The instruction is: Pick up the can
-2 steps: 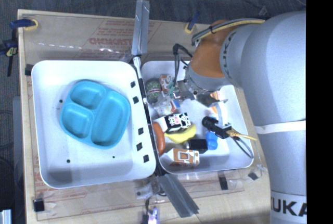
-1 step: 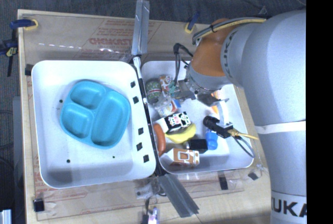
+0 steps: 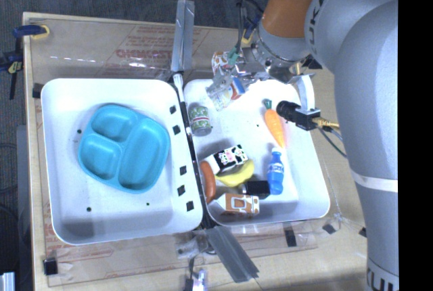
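Small green-labelled can (image 3: 200,118), upright

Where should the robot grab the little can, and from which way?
Probably from straight above, fingers closing across the round sides of the can. It seems to lie close to the divider wall with open floor on its right, so come down slightly from that side.

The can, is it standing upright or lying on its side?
Lying on its side. The can rests lengthwise in the right bin, near the divider; its green label faces up.
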Available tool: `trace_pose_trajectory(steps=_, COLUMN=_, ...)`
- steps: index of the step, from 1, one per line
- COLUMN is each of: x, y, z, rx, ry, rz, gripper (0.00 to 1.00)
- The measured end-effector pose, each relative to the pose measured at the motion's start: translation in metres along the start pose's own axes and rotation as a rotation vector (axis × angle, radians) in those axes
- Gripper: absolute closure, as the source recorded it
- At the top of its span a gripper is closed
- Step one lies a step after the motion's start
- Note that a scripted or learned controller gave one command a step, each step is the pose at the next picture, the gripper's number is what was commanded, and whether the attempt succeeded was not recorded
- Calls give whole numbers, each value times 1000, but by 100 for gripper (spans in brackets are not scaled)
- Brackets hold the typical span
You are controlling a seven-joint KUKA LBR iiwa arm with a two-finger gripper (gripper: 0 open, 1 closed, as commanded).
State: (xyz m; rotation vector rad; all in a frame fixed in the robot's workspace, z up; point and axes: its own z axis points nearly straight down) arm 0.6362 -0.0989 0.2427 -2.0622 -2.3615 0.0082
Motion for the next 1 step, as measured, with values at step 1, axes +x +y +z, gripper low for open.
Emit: trace_pose_trajectory(steps=1, x=92, y=-31, z=23, rx=5, ry=0, rz=92, gripper=100)
